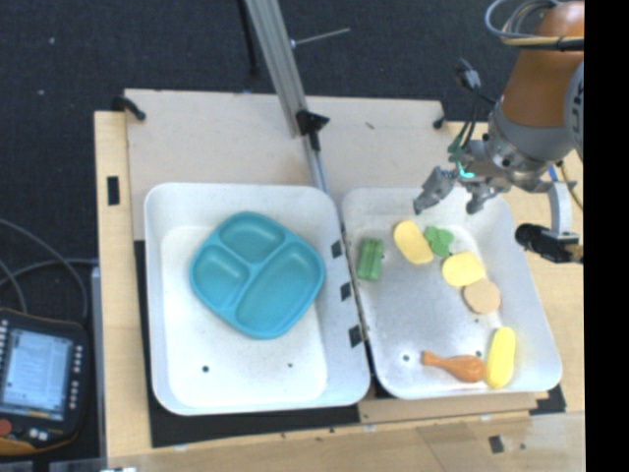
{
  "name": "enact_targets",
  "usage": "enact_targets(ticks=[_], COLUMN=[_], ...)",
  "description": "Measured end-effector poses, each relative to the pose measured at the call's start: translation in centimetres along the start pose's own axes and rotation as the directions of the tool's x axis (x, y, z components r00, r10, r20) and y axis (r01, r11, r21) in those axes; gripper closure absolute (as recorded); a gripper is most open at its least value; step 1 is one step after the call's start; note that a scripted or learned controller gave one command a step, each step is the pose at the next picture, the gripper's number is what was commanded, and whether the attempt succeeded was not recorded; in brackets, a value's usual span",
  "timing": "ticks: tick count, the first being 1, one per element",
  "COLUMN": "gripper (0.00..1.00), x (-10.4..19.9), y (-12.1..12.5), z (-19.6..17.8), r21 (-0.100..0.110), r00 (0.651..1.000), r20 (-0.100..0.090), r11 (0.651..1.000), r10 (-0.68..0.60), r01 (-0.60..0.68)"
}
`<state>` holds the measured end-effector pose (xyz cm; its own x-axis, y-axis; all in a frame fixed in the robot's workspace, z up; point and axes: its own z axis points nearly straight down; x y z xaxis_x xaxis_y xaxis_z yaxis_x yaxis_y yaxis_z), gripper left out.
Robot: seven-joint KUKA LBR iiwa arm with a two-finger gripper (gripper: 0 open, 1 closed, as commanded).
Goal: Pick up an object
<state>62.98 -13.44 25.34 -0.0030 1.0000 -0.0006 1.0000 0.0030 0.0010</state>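
Two white bins sit side by side on the table: the left bin holds a blue tray, and the right bin holds the loose pieces. A green block lies near that bin's left edge; a yellow oval, a small green piece, a second yellow piece and a tan disc run in a diagonal from the bin's middle toward its right edge; an orange drumstick and a yellow cob lie by the near right corner. The gripper hangs over the far edge of the right bin, its two fingers spread apart with nothing between them. The nearest pieces, the yellow oval and the small green piece, lie just toward the near side of the gripper and slightly to the left. The oval's long axis runs diagonally, from far left to near right. A short reach toward the near edge and then a descent would likely bring the gripper onto it.
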Motion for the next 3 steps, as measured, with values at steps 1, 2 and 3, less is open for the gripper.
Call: enact_targets(ticks=[1, 2, 3], gripper=[0.0, 0.0, 0.0], x=[-0.6, -1.2, -1.3], y=[-0.8, -0.7, -0.8], z=[5.9, 12.1, 15.4], r21=[0.006, 0.006, 0.004], r00=[1.0, 1.0, 1.0], r20=[0.001, 0.001, 0.001], r11=[1.0, 1.0, 1.0], r10=[0.004, 0.004, 0.004], r01=[-0.004, -0.004, -0.004])
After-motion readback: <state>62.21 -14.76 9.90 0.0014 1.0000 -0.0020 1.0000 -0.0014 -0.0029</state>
